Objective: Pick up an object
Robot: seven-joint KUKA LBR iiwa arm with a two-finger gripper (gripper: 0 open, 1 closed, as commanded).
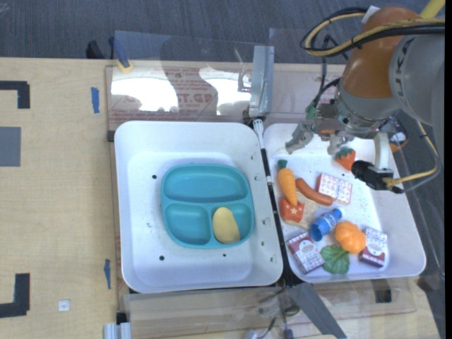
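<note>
Nearest me, along the front of the right bin (413, 260), the toys are packed tight: a small carton (304, 251) touching a green leafy piece (337, 260), an orange fruit (349, 236) just behind, another carton (374, 247) beside it. A grab there could easily nudge a neighbour or close on two things at once. Further in, a blue can (325, 224), a sausage (313, 191) and a carrot (287, 185) lie close together too. The left bin (134, 210) holds a teal tray (205, 189) with a yellow lemon (226, 225) in one compartment. At the back, the pincer (339, 145) hangs over the right bin's far end; its fingers blur together, so I cannot tell whether it is released or clenched. A small red-orange thing (345, 158) sits just below it, possibly gripped, possibly not.
</note>
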